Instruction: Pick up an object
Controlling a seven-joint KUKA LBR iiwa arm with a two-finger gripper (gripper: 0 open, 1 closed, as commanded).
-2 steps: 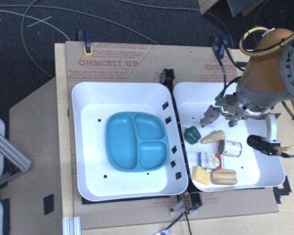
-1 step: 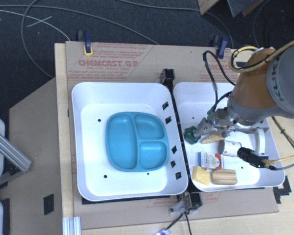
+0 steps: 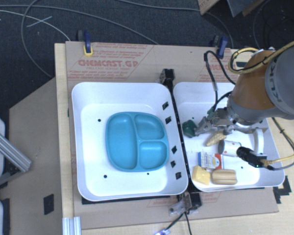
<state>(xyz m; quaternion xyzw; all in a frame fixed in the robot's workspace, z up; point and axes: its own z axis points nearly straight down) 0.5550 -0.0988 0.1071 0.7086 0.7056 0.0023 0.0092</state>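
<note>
My gripper (image 3: 210,125) hangs low over the middle of the right bin (image 3: 198,93), under the grey arm with its orange band. A dark green object (image 3: 188,128) lies just left of it, near the bin's left wall. A pale yellow banana-shaped object (image 3: 215,140) lies directly below the gripper, close to it or touching it. Nearer the front lie a small red, white and blue packet (image 3: 210,159), a yellow block (image 3: 201,175) and a tan bread roll (image 3: 224,176). Nothing shows between the gripper's fingertips.
The left bin (image 3: 88,131) holds a blue divided plate (image 3: 136,141). A black divider with clips (image 3: 174,131) runs between the two bins. Cables loop behind the right bin and over the arm.
</note>
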